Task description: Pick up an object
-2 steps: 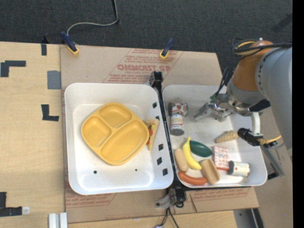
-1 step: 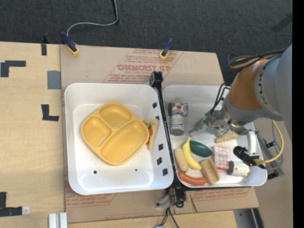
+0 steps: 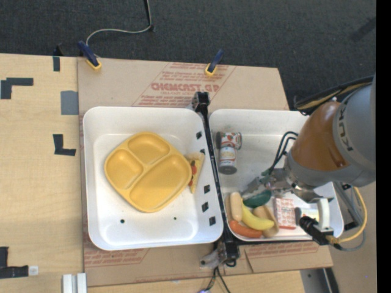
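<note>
Arm (image 3: 333, 142) is reaching in from the right and hanging low over the right bin (image 3: 256, 130), wrist bent down toward the near end where the small things are piled. Tool (image 3: 264, 188) is sitting just above a dark green piece (image 3: 261, 198), right beside the banana (image 3: 255, 218); can't tell how the tool is set, it's too small and dark against the clutter. Nothing is showing as lifted, so judging the pick as not yet done: approach looks finished, the grab and the raise are left.

Pile in the near part of the right bin: banana, a sausage (image 3: 236, 206) to its left, an orange-red piece (image 3: 244, 229) at the near rim, a red and white packet (image 3: 284, 213) to the right. A can (image 3: 228, 152) is lying apart, farther back near the divider. Left bin (image 3: 101, 224) is holding a yellow divided plate (image 3: 148, 171), with a small yellowish thing (image 3: 195, 170) against its right wall, well apart from the arm
</note>
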Controlling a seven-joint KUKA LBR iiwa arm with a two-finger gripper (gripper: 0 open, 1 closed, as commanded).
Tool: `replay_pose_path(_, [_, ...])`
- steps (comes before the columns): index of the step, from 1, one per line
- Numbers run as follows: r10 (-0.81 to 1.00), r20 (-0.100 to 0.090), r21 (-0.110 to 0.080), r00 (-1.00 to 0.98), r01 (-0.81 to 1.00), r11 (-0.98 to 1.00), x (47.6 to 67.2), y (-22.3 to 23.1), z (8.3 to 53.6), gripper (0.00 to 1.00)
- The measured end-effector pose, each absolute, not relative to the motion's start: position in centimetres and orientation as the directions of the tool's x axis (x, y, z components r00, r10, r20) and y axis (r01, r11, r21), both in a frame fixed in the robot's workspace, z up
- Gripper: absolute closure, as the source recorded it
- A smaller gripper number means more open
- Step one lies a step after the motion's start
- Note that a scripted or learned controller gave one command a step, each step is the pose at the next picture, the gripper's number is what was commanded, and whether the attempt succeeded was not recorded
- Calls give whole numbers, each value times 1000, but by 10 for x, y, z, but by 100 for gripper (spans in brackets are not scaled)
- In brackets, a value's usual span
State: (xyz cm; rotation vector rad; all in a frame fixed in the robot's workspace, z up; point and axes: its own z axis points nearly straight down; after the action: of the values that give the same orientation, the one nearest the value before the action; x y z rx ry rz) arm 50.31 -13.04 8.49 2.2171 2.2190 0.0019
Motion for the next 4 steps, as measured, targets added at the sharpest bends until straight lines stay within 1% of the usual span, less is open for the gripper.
replay_pose_path(1, [1000, -2, 3, -1, 1000, 1, 504, -130, 93, 100])
replay_pose_path(2, [1000, 1, -5, -3, 1000, 3, 484, -64, 182, 100])
replay_pose_path(3, [1000, 0, -4, -3, 1000, 3, 485, -12, 240, 100])
replay_pose_path(4, [1000, -2, -5, -2, 1000, 2, 520, -39, 228, 100])
